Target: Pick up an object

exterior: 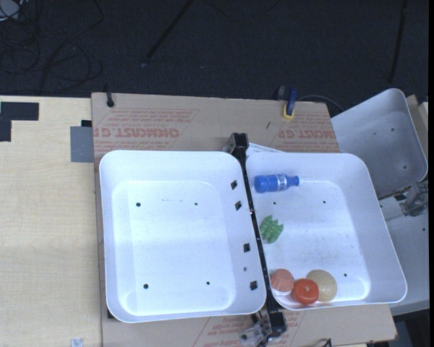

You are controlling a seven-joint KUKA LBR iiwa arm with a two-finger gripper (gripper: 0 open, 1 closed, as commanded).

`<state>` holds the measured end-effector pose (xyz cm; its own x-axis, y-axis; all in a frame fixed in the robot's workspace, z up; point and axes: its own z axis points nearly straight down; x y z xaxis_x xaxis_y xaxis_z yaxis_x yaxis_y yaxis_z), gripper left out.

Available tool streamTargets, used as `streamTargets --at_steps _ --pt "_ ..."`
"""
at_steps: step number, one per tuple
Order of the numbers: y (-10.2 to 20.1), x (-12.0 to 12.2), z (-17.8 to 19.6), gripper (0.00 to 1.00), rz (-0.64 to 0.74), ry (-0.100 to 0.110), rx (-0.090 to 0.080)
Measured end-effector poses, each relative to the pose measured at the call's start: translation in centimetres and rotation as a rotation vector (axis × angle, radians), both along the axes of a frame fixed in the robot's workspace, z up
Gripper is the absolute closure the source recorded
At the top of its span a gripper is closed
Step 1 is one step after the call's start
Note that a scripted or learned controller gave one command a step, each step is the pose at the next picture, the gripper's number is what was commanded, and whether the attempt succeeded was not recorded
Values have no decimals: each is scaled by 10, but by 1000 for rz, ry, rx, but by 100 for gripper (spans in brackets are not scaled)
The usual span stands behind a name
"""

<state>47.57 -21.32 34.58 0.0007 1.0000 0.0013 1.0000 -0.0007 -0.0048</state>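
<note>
Five objects, among them a blue bottle (277, 183), are being left lying in the right bin (380, 223), nothing is being lifted, and the pincer's state cannot be told.

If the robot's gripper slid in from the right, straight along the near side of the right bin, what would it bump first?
Probably the pale yellow round object, just before the red round one, if it travels low enough.
</note>
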Motion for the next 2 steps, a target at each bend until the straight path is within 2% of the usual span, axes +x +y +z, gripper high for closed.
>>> streamTargets --at_steps 1,2 --pt "-1 0 16 100 2 -4 -2" --pt "1 -2 -129 100 0 10 5"
